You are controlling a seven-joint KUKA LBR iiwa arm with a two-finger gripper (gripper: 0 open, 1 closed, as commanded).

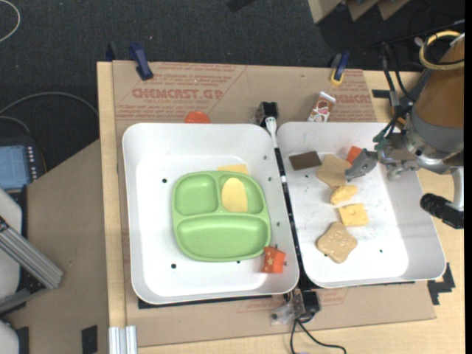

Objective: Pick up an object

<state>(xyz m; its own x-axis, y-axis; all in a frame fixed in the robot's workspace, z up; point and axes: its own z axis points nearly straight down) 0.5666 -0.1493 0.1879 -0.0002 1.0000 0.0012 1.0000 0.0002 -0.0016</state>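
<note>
From my seat the arm [439,105] comes in over the right bin's [402,260] far right corner, and its jaws [363,167] hang low near the bin's upper middle, just beside a tan cracker [333,171] and an orange block [355,153]. I cannot tell how far the jaws are spread; the dark tips blur together and I see nothing between them. A brown rectangle [304,160] lies left of the cracker, near the bin's left wall. Below the cracker sit a small yellow piece [344,195], a yellow square [353,215] and a second tan cracker [337,242], strung down the bin's middle, leaving bare floor along its right side and bottom edge. In the left bin [144,198] a green divided tray [220,231] takes the centre, with a yellow piece [234,195] in its upper right compartment and another yellow bit [233,169] half hidden behind its top rim. An orange piece [273,259] sits at the tray's lower right corner. The arm's upper part is cut off at the frame edge.
</note>
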